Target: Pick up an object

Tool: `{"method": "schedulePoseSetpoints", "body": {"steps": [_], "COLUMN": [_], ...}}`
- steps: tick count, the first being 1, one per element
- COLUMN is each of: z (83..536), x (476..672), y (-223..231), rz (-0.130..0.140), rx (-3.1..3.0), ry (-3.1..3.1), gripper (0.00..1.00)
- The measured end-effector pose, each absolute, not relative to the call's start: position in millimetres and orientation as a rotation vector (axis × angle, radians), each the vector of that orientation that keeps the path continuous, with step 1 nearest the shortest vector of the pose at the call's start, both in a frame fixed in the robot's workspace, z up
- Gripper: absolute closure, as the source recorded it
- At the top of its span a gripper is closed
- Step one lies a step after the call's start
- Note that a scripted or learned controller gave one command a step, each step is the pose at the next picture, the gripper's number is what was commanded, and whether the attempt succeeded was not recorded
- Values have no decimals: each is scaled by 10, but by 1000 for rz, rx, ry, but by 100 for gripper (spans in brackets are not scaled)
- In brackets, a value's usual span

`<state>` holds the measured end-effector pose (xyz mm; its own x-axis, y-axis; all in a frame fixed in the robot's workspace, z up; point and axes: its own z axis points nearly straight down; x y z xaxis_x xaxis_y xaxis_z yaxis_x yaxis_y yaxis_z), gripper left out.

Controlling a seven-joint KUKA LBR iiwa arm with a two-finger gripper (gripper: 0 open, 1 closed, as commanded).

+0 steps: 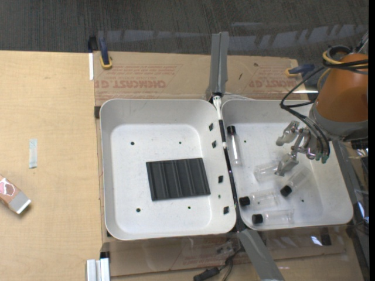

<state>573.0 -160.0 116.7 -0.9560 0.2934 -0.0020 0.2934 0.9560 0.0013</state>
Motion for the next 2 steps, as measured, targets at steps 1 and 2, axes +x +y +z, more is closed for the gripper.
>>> {"method": "schedulePoseSetpoints", "body": {"steps": [1,2], "z": [2300,2486], "x": [5416,5730], "y": [-1886,-2215], "rz": [1,0], "rx": [174,-103], "ry": [3132,3134], "gripper": [0,0]}}
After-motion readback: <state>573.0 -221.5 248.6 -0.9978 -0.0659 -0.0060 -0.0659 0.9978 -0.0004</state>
